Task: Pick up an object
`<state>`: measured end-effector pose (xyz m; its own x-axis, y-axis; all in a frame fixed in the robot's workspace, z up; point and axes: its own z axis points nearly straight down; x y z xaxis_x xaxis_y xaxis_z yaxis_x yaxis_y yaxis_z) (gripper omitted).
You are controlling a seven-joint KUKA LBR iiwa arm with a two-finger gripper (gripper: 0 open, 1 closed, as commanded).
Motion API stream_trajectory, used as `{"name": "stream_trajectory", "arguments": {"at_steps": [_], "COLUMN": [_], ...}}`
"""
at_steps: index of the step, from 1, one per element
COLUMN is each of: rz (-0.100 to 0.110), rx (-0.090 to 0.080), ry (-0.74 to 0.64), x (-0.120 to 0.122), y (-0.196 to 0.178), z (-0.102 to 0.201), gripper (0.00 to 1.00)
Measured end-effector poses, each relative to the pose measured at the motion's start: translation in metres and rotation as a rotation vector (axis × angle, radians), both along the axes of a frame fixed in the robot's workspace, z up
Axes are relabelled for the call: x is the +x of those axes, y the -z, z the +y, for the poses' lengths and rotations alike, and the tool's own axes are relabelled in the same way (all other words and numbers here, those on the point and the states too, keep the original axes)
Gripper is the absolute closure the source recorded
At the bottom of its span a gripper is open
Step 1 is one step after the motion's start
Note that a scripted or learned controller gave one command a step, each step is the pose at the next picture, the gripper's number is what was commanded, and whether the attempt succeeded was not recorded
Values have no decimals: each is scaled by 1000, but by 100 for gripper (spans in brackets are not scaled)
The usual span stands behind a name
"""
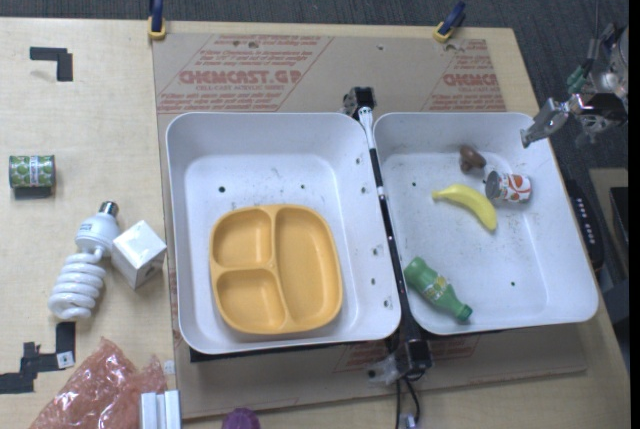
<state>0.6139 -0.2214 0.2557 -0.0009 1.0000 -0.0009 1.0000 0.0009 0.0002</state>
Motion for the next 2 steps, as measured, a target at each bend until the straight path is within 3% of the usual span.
{"name": "stream_trajectory", "arguments": {"at_steps": [1, 2], "rz": [0, -18], "rx": [0, -7], "ry": [-2, 3], "x": [17, -19], "y": [122, 156], "z": [6, 38], "gripper": [0, 0]}}
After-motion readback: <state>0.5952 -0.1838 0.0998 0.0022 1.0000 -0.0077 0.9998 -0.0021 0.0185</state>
